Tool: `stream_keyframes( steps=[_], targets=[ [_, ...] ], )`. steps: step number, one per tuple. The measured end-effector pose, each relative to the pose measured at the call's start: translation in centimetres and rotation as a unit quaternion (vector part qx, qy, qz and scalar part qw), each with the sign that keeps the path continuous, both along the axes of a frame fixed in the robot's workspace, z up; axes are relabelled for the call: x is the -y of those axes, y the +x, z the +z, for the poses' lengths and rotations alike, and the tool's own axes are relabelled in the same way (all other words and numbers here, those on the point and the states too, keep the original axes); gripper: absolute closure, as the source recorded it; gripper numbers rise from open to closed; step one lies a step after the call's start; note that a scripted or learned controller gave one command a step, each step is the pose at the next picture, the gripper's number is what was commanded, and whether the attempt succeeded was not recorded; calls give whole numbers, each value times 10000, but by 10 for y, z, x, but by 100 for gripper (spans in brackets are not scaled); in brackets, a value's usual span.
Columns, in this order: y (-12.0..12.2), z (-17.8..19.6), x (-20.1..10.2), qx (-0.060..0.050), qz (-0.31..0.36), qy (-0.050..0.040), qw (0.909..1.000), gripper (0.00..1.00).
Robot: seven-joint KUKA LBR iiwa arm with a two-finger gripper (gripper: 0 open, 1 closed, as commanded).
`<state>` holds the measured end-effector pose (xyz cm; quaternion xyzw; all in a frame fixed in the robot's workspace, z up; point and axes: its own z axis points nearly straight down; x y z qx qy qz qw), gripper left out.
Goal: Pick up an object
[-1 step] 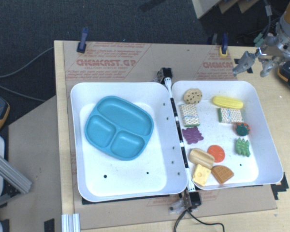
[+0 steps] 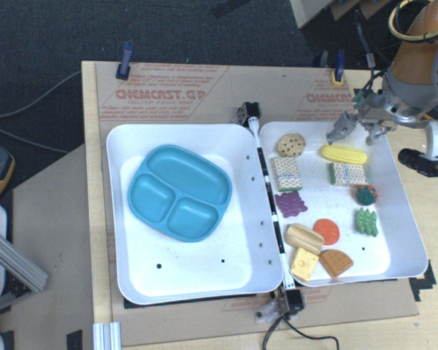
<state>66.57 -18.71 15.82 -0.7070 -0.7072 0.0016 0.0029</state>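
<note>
A brown board sits on the bench, and two white bins lie side by side on it. The left bin (image 2: 124,217) has a blue tray (image 2: 179,192) with three parts in it. The right bin (image 2: 401,217) is full of toy food.

The landmark here is the yellow corn (image 2: 344,154), near the far edge of the right bin. The gripper (image 2: 359,126) hangs just above and behind the corn, a little toward the arm side. Its two fingers are spread apart, and nothing is between them.

The corn lies flat, and its long side runs across the bin, left to right. So the corn is the closest thing to grab, I think. The gripper would need to go down and come a bit forward to reach it.

Just in front of the corn is a checked cracker (image 2: 348,173). To the left of the corn is a round cookie (image 2: 290,145). Both are close, so the fingers could bump them.
</note>
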Motion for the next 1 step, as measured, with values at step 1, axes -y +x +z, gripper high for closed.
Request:
stream_keyframes(
  steps=[1],
  targets=[
    [1, -76, 0, 17, 7, -7, 10000, 0]
  ],
)
